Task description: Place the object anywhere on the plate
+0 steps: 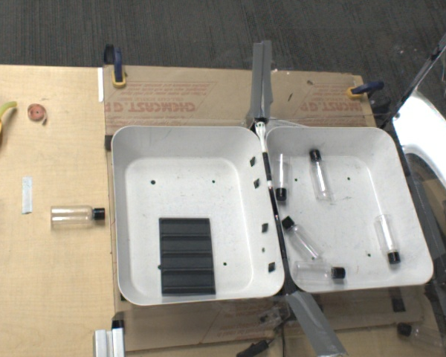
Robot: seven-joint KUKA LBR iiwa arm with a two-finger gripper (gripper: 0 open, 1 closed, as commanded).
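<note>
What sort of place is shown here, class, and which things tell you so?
Probably a robotics test bench or lab: two white bins side by side, clear capped vials loose in the right one, and cardboard clamped beneath.

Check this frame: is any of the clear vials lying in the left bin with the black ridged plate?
No. The left bin holds the black ridged plate, while the clear vials lie in the right bin.

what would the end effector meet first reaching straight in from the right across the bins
Probably the right bin's outer wall, then the clear vial just inside it; depth is unclear, so it may pass above both.
</note>
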